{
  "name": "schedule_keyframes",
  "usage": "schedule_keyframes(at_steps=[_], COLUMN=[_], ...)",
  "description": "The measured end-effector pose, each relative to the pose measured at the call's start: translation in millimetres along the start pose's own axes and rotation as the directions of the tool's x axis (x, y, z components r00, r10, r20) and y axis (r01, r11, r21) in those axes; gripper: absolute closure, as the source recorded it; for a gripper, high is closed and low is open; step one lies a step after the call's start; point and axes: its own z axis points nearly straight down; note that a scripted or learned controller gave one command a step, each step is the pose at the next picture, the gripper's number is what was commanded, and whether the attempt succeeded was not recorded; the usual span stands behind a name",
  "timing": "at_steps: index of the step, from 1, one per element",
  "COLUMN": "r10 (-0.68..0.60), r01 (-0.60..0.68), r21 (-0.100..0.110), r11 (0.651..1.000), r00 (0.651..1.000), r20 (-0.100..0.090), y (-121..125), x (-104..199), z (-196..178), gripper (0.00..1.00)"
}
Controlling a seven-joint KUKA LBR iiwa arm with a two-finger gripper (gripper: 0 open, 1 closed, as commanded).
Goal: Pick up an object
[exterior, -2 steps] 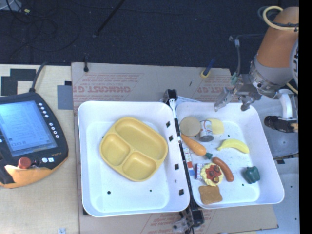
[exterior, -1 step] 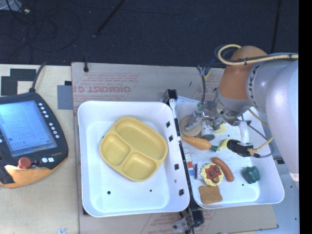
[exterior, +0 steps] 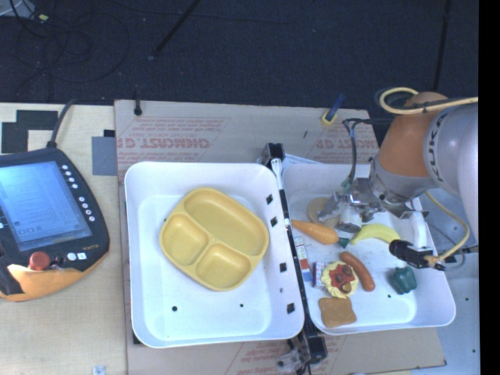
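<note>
Gripper [exterior: 349, 209] hovers low in the right bin [exterior: 437, 315], its grip unreadable from here. Carrot [exterior: 315, 231] just left, banana [exterior: 375, 233] just right. Approach step, I'd say; next, commit downward.

Bright bins, dark backdrop, slightly soft.

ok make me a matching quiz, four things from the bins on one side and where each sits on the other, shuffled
Things:
1. yellow plate
2. carrot
3. toast
4. green pepper

Places:
A. right bin, near its front edge
B. left bin, at the middle
C. right bin, near its right side
D. right bin, close by the divider between the bins

Pairs: 1-B, 2-D, 3-A, 4-C
</note>
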Motion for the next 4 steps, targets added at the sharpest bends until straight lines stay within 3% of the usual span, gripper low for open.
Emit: schedule_keyframes(at_steps=[1, 2, 3, 4], r10=[0.005, 0.000, 0.000, 0.000], r01=[-0.005, 0.000, 0.000, 0.000], r21=[-0.003, 0.002, 0.003, -0.002], r11=[1.000, 1.000, 1.000, 1.000], r00=[1.000, 1.000, 1.000, 1.000], r20=[0.003, 0.002, 0.003, 0.006], y=[-34, 26, 30, 32], x=[14, 5, 37, 35], z=[0, 1, 2, -11], gripper=[0.00, 0.00, 0.00, 1.00])
